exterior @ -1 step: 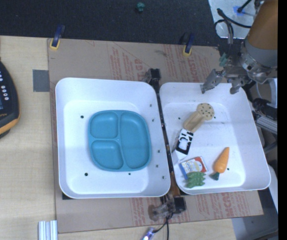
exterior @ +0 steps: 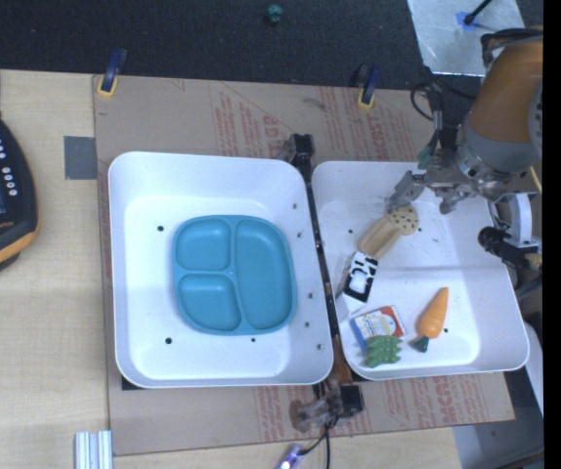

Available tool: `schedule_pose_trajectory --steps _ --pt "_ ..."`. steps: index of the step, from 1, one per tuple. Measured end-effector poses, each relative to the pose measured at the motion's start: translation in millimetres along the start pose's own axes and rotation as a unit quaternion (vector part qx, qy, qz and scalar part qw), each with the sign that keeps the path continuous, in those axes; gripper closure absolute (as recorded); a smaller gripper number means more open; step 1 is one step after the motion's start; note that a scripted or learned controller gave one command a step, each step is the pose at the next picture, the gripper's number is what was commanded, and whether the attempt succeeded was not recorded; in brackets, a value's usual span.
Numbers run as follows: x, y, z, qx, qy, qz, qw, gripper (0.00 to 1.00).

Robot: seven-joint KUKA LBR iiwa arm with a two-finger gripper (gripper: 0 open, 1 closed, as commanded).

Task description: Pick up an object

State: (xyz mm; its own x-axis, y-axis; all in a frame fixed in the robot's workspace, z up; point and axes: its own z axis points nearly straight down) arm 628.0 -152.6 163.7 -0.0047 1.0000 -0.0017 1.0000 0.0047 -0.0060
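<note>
Nearest the camera in the right-hand bin (exterior: 476, 355), a small printed packet (exterior: 376, 322) lies with a green toy (exterior: 382, 353) touching its lower edge, and a toy carrot (exterior: 433, 314) rests just beside them, tip pointing up the bin. A step farther, a black-and-white tag (exterior: 361, 277) sits against the wall shared with the left-hand bin (exterior: 134, 262), which carries a blue divided plate (exterior: 233, 273). From the tag, a tan dog-bone-shaped toy (exterior: 389, 233) runs diagonally toward the bin's far side, its speckled end closest to the gripper (exterior: 427, 189), which hangs low over the far part of the right bin on the KUKA arm (exterior: 505, 96). The jaws appear spread to a moderate width with nothing between them, though the slant of the view leaves their exact gap uncertain. The tan toy looks the likeliest target, and the risks start there: the jaws seem to sit off its far end rather than astride it, so a closing pinch may catch only the rounded tip and squirt it away. The toy's diagonal lie may also mismatch the jaw line, and a push could slide it into the tag. Farther back, clamps (exterior: 365, 84) pin cardboard to the tabletop (exterior: 36, 340).
</note>
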Motion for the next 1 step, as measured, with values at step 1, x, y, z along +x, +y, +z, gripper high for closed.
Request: schedule_pose_trajectory --steps 1 --pt "-13.2 28.1 72.8 -0.001 0.0 -0.001 1.0 0.0"
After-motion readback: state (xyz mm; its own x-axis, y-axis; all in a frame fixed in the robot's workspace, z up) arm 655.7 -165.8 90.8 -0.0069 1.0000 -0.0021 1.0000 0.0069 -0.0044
